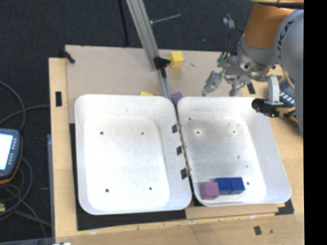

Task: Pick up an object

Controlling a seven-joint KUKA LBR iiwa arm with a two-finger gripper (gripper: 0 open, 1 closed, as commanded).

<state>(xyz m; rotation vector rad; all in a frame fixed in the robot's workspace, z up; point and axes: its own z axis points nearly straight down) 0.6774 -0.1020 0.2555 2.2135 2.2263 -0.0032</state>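
Purple block (209, 190) and blue block (229, 185) lie in right bin (271, 157); gripper (223, 87) above far rim, fingers (210, 88) spread, empty.

The arm (286, 32) was a rounded grey shell, smooth and glossy, with dark lettering partly showing on its side. A broad orange band (265, 22) wrapped it just above the wrist, catching a bright highlight on top. Below that sat a grey metal wrist block, busy with small parts and a touch of green. The gripper (223, 86) ended in two pale metallic fingers (210, 83). A thin dark cable stuck out beside the wrist.
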